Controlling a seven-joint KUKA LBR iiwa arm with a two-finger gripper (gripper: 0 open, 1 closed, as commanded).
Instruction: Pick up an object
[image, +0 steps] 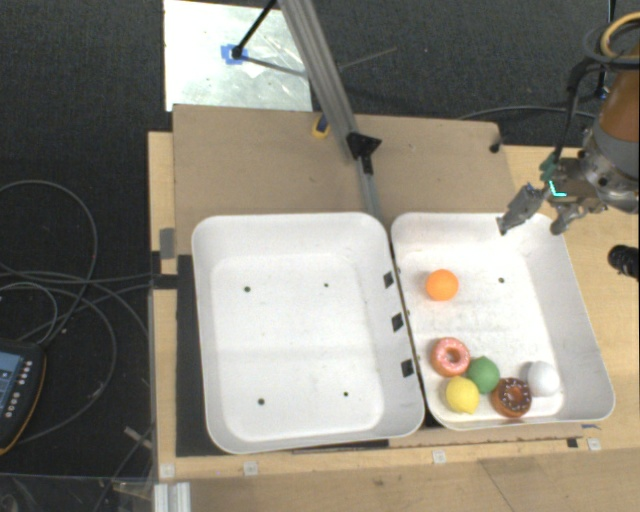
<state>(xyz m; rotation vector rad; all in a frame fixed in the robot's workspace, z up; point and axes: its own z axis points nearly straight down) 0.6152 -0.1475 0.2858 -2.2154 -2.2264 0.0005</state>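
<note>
While the pincer (540, 212) hangs over the far right corner of the right bin (570, 300), its fingers are spread and grasp nothing, so the pick looks not yet begun. An orange ball (442, 285) lies nearest it, alone (the likeliest target, I judge). A pink-iced doughnut (450, 356), green ball (484, 374), lemon (462, 395), chocolate doughnut (513, 397) and white ball (543, 379) cluster at the near end.

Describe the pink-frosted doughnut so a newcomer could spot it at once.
Look in the right-hand bin, at the cluster in its near corner. The pink-frosted doughnut sits at the cluster's upper left, above the yellow lemon and beside the green ball. Its pink ring with a hole distinguishes it from the brown chocolate doughnut.
</note>
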